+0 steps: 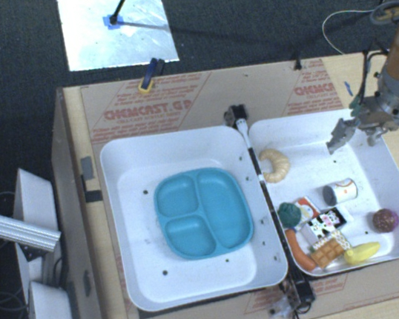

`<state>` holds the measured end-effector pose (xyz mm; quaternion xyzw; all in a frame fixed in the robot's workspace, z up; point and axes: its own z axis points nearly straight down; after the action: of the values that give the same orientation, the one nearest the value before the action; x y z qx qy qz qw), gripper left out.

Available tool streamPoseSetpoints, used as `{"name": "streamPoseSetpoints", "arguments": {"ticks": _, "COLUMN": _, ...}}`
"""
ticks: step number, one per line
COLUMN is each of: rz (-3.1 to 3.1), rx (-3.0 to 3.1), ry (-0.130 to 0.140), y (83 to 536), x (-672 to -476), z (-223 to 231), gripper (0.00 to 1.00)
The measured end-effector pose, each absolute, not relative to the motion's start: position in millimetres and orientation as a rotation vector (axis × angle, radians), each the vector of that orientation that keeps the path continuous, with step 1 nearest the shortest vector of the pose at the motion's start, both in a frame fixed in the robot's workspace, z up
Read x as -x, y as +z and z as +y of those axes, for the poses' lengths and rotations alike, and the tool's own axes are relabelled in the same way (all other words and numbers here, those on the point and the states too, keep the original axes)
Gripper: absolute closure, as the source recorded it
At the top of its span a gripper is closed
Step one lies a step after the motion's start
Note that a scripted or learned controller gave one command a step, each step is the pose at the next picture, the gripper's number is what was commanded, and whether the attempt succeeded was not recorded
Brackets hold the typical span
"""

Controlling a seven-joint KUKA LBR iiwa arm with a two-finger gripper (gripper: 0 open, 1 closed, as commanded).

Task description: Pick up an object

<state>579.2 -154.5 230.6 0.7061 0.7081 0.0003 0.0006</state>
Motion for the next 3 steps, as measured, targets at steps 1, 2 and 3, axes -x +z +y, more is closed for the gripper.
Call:
{"name": "streamPoseSetpoints", "arguments": {"ticks": 1, "rz": 2.222, "rx": -2.218, "ry": 0.002, "y": 127, "x": -547.4, "z": -147, "gripper": 0.0}}
{"name": "streamPoseSetpoints", "arguments": {"ticks": 2, "rz": 2.222, "rx": -2.217, "ry": 0.002, "y": 85, "x": -560.4, "z": -147, "gripper": 0.0}}
{"name": "streamPoseSetpoints", "arguments": {"ticks": 3, "rz": 2.22, "rx": -2.219, "ry": 0.001, "y": 85, "x": -557.7, "z": -207, "gripper": 0.0}}
